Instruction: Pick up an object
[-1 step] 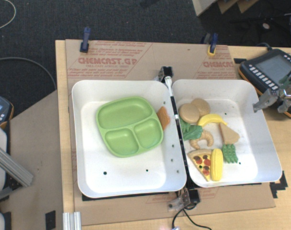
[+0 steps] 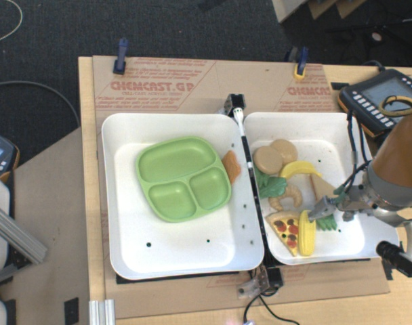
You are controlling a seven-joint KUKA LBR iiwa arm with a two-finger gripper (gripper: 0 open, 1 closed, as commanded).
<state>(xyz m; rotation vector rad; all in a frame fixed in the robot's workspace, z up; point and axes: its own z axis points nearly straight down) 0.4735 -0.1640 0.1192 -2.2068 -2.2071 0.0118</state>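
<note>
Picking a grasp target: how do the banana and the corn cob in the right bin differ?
The banana is curved and plain yellow; the corn cob is straight, with green at its upper end. The banana lies crosswise near the bin's middle; the corn cob lies lengthwise near the front wall, beside the pizza slice. The gripper is closer to the corn cob. Both are yellow toy foods.

I see toy food heaped in the right bin (image 2: 331,252): two tan cookies (image 2: 274,157), a yellow banana (image 2: 299,170), a green leafy piece (image 2: 268,185), a pretzel (image 2: 288,196), a pizza slice (image 2: 284,229) and a corn cob (image 2: 305,233) lying flat.
</note>
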